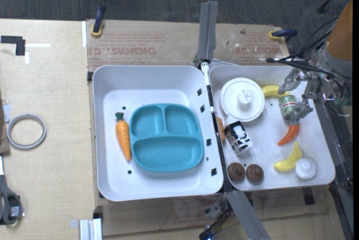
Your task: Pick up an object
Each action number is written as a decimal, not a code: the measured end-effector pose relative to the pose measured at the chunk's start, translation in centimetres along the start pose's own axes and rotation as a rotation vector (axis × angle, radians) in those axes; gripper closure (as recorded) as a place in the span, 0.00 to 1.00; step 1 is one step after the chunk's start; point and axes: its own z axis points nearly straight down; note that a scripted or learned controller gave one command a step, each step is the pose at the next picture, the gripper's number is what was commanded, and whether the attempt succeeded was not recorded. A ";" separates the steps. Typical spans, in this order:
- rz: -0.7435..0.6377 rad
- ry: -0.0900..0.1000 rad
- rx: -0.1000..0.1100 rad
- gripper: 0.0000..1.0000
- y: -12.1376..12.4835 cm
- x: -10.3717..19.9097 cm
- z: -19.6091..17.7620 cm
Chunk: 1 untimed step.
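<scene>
My gripper (294, 97) hangs over the right bin (325, 143) near its far right side, open, with the fingers spread wide. A small green-and-white can (287, 104) lies between and below the fingers; I cannot tell if they touch it. Just below it lies a red-orange pepper (289, 133). A yellow banana (288, 159) and a white cap (305, 169) lie at the front right. A white round lid (242, 98) sits at the back left, with a yellow piece (270, 90) beside it.
A black-and-white toy (238, 137) and two brown round pieces (245, 172) lie at the right bin's left front. The left bin (104, 98) holds a blue divided plate (166, 137) and an orange carrot (123, 136). Cables run at the right.
</scene>
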 end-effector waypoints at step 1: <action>-0.028 -0.003 0.001 0.00 -3.1 -3.5 10.0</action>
